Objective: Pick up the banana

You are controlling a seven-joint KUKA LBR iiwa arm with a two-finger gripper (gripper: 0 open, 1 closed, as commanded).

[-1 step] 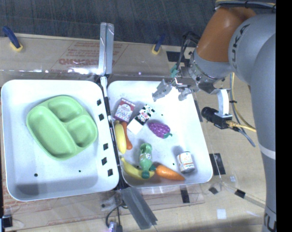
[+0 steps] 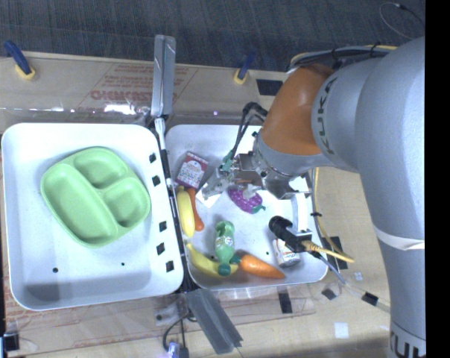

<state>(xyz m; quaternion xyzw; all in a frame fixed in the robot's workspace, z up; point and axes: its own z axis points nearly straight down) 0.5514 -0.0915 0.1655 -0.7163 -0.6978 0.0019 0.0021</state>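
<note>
1. Locate the banana point(image 2: 201, 260) in the right bin point(image 2: 210, 134). It lies near the bin's front left corner, curving along the floor, with the green bottle point(image 2: 224, 246) resting across its right end and the carrot point(image 2: 261, 267) just beside that end.
2. Do not confuse it with the yellow, banana-like piece point(image 2: 185, 211) that lies lengthwise against the bin's left wall, touching an orange item point(image 2: 197, 215). Which of the two the program targets cannot be judged from this view.
3. Note that both yellow pieces lie flat on the bin floor. Judge the pick as not yet made.
4. Check the gripper point(image 2: 231, 171). It hangs over the middle of the right bin, near the red-and-white packet point(image 2: 191, 170) and just beside the purple grapes point(image 2: 246, 198). You cannot tell its opening here, and nothing yellow appears at it.
5. Expect the remaining work to be the whole task: travel to the front left corner, descent, closing and lift. The bottle lying on the banana may hinder a clean grasp.
6. Disregard the left bin point(image 2: 24, 274); it holds a green divided plate point(image 2: 96, 195).
</note>
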